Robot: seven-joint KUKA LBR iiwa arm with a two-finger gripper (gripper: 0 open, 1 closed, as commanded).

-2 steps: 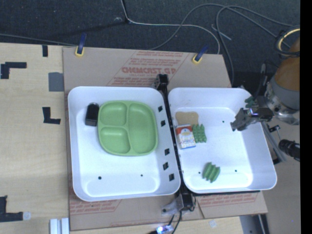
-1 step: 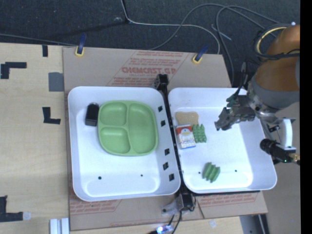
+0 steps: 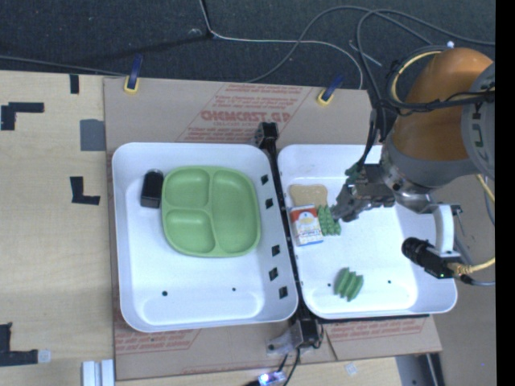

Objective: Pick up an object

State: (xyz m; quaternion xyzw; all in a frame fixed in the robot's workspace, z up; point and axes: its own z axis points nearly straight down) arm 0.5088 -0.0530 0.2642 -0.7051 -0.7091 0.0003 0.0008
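Green pea pod [image 3: 348, 283] near right bin [image 3: 418, 300] front edge untouched; gripper [image 3: 344, 207] low by green piece [image 3: 328, 222] at left wall, finger state unclear, nothing lifted.

Bench [image 3: 48, 240] bears cardboard sheet [image 3: 241, 107]; two white bins, left [image 3: 133, 288] and right [image 3: 402, 300], apparently on cardboard.

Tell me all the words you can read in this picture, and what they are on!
Red print on the cardboard sheet under the bins: too blurred to read for sure.
Small red and white packet in the right bin: its label is too small to read.
No words on the green plate or the black block.
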